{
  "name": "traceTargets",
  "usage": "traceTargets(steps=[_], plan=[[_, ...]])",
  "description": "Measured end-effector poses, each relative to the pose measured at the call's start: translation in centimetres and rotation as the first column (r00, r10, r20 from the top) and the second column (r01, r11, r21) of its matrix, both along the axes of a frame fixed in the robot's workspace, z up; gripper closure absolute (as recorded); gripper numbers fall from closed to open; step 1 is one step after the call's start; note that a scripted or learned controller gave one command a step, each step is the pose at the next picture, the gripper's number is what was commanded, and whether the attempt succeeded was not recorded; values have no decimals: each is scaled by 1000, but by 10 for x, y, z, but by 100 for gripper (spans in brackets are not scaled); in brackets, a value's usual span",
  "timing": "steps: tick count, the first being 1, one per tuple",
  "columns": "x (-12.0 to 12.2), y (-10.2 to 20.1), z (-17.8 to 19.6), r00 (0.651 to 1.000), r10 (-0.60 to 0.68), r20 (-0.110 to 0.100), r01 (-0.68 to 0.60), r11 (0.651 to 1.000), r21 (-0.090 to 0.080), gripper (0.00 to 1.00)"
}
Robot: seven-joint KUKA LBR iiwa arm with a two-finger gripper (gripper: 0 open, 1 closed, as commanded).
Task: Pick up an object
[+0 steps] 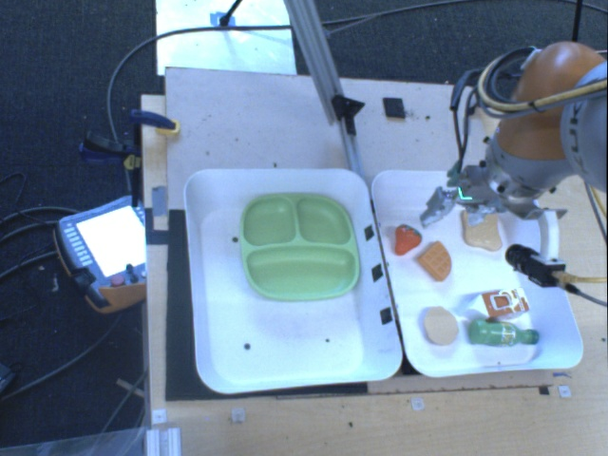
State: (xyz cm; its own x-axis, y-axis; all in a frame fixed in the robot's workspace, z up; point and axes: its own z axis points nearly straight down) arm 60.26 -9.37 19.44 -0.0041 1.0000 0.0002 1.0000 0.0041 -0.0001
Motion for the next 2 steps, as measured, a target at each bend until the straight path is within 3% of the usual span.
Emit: traceTargets(steps=[1,2], plan=[[1,0,1,1000,0,2,0,1000,0,0],[-7,6,-47,1000,-2,-2,2,1000,0,0]])
